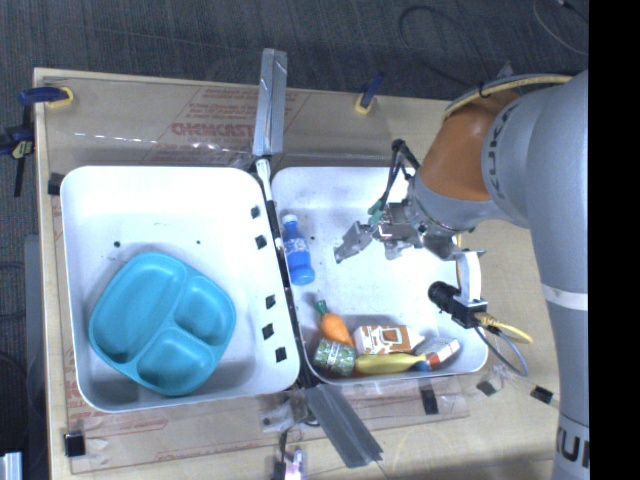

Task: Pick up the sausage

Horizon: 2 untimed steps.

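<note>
What looks like the sausage point(443, 352), a small reddish and pale piece, lies in the front right corner of the right bin point(340, 190), beside the end of a yellow banana point(388, 364). My gripper point(370, 245) hovers over the middle of that bin, well behind and to the left of the sausage. Its fingers point(347, 245) are spread open and hold nothing.
Along the right bin's front wall lie a carrot point(334, 327), a green item point(335, 357) and an orange-and-white carton point(385, 339). A blue bottle point(296, 253) rests by the divider. The left bin point(150, 193) holds a blue sectioned plate point(160, 320). A black part point(450, 303) juts from the arm.
</note>
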### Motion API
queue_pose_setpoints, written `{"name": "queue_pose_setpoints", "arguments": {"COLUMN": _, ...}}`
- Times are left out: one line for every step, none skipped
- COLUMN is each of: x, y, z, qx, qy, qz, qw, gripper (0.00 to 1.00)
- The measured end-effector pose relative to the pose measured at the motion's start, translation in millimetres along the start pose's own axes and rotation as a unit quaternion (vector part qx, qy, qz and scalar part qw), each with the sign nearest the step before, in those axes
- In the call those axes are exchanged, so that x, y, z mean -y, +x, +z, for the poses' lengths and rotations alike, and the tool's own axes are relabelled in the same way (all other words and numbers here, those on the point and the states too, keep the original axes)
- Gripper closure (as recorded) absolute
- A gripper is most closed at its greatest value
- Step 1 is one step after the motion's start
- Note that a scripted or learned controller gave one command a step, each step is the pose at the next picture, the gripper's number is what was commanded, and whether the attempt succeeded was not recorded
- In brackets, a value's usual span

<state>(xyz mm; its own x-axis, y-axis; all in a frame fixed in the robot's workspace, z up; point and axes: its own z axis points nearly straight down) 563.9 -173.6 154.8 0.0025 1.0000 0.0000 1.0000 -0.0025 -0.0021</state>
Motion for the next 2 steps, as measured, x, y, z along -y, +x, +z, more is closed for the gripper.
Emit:
{"name": "queue_pose_setpoints", "arguments": {"x": -29, "y": -4, "z": 64, "qx": 0.0, "qy": 0.001, "qz": 0.015, "qw": 0.9999, "gripper": 0.0}}
{"name": "queue_pose_setpoints", "arguments": {"x": -68, "y": -24, "z": -8, "qx": 0.0, "qy": 0.0, "qz": 0.07, "qw": 0.9976, "gripper": 0.0}}
